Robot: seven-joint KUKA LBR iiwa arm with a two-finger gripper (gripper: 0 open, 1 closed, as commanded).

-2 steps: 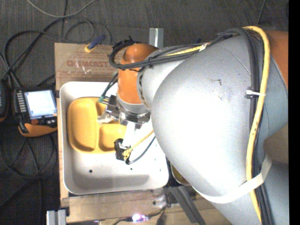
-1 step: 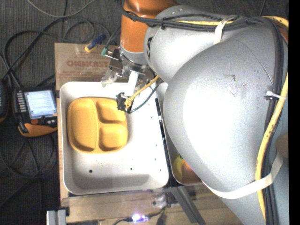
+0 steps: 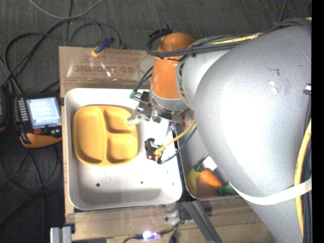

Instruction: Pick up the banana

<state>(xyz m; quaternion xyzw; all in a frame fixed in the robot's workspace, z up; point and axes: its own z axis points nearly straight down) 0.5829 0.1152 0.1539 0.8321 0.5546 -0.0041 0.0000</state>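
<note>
Banana (image 3: pixel 194 177) is just a bit of yellow peeking out in the lower-left part of the right bin (image 3: pixel 187 190), right beside a carrot (image 3: pixel 211 179). The big grey arm (image 3: pixel 243 110) covers most of that bin. The gripper (image 3: pixel 143 110) is over in the left bin (image 3: pixel 121 189), by the upper-right edge of the yellow divided tray (image 3: pixel 101 135), so it's well apart from the banana. Honestly can't tell from this angle whether it's spread or pressed together.

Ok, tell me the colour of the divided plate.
The divided plate is mustard yellow all over; the camera view shows it plainly.
</note>
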